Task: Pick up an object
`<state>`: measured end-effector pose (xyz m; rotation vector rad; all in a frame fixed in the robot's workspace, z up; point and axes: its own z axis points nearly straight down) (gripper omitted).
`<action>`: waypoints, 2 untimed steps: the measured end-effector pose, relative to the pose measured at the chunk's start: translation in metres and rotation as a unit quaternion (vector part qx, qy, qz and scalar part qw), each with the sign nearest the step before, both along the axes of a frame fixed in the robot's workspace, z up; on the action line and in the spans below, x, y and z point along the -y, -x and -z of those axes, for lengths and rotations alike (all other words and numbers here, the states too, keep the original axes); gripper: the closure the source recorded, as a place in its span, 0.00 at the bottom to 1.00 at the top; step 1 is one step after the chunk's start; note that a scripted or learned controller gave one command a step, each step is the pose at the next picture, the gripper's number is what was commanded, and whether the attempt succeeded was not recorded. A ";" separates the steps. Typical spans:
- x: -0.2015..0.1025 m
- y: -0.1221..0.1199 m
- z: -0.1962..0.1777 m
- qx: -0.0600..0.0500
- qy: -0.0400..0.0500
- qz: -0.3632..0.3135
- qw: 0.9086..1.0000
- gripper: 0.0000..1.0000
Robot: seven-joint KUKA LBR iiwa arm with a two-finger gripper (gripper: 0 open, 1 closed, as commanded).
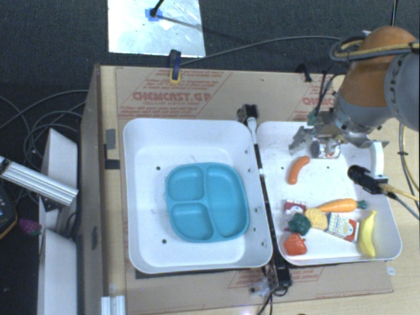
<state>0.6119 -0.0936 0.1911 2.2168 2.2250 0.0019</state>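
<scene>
My gripper (316,143) hangs over the back of the right bin (392,241), on the grey arm with the orange band that comes in from the right. Just below and left of it an orange sausage (297,169) lies on the bin floor, apart from the gripper. Nearer the front lie a carrot (338,206), a banana (366,233), a yellow corn piece (316,218), a green broccoli (300,224), a red vegetable (295,244) and a red-and-white packet (342,228). I see nothing held by the gripper.
The left bin (141,143) holds a blue divided plate (207,201). A black-edged divider (260,176) runs between the bins. A black cable fitting (365,178) sticks out over the right bin's right side. Cables trail at the bench's back.
</scene>
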 end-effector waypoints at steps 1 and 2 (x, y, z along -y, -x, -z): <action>0.000 -0.013 0.090 -0.002 0.000 0.000 1.000 0.00; 0.000 -0.015 0.078 0.001 0.000 -0.001 1.000 1.00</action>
